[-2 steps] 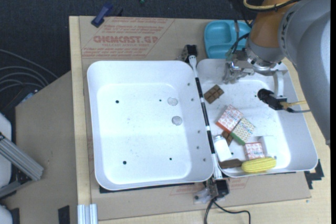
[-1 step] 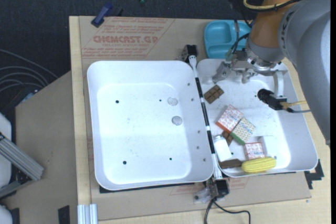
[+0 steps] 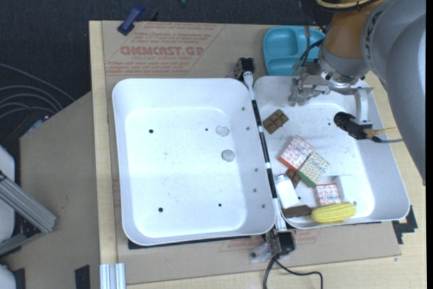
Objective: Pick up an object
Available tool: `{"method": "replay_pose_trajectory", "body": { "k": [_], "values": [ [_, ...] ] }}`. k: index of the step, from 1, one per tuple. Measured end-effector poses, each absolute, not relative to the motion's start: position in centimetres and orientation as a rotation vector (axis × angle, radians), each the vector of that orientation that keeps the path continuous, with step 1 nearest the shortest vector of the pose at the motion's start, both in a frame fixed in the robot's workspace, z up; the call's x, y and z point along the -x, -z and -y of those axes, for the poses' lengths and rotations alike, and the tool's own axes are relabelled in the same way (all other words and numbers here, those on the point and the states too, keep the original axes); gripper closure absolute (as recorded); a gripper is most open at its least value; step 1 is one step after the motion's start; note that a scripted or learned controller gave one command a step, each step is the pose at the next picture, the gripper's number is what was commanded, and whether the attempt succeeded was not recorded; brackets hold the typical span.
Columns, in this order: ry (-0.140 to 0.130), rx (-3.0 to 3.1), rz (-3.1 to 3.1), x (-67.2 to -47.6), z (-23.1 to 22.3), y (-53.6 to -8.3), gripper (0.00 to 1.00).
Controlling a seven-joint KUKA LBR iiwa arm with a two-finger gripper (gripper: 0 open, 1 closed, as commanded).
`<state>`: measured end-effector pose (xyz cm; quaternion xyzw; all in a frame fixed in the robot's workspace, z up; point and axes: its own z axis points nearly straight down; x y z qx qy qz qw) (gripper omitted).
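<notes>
Two shallow white plastic bins sit side by side on the bench; the left white bin (image 3: 125, 101) carries just two small round silvery discs (image 3: 222, 130) near its right wall, while the right white bin (image 3: 398, 194) holds all the likely pickings. The grey arm's two-finger gripper (image 3: 304, 90) hovers over the far end of the right bin, just in front of a blue plastic dish (image 3: 281, 47) that stands outside it; how far open the tool is I cannot tell from this slant, and nothing is visibly in its hold.

Nearest to it lies a small brown ridged block (image 3: 275, 121), possibly a toy chocolate bar, flat on the floor close to the bin's left wall and apart from everything else. Toward the near end the objects crowd together: a red-and-white patterned carton (image 3: 295, 151) touches a green-and-yellow patterned carton (image 3: 313, 166); a small pinkish box (image 3: 327, 193) lies beside a yellow plastic corn cob (image 3: 333, 212) resting along the near wall; a white oblong piece (image 3: 287, 191) lies by the left wall.

The step in hand looks like the approach, with the pick not yet made. The brown block seems the soundest choice, being close and isolated; the descent should be centred over its middle, closing across its narrower width, and go nearly to the floor, since so low a piece may slip out or get nudged against the wall.
</notes>
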<state>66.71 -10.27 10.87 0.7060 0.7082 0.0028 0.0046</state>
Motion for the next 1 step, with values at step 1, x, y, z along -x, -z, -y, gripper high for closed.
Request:
{"method": "replay_pose_trajectory", "body": {
  "k": [1],
  "values": [
    [-0.008,-2.212,-2.218,-66.69,10.26,-10.85,0.0]
  ]
}}
